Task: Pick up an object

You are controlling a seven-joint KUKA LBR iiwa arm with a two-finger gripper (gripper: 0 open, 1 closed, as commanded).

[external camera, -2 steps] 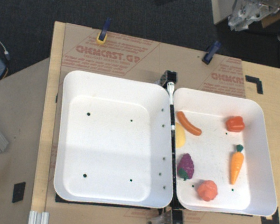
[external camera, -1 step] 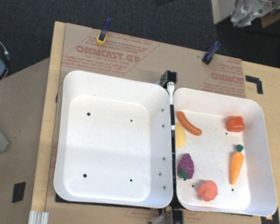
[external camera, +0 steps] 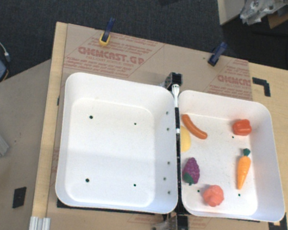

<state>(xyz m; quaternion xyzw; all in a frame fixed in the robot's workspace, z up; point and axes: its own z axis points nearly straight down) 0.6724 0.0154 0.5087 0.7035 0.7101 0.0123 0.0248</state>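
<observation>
Watching a grey metal gripper hanging at the upper right of the frame, well apart from the 2 shallow white plastic bins; not managing to tell whether clenched or released. Finding 6 toy foods lying in the right-hand bin, including an orange plastic carrot near its right wall and a purple grape bunch lower left.
</observation>
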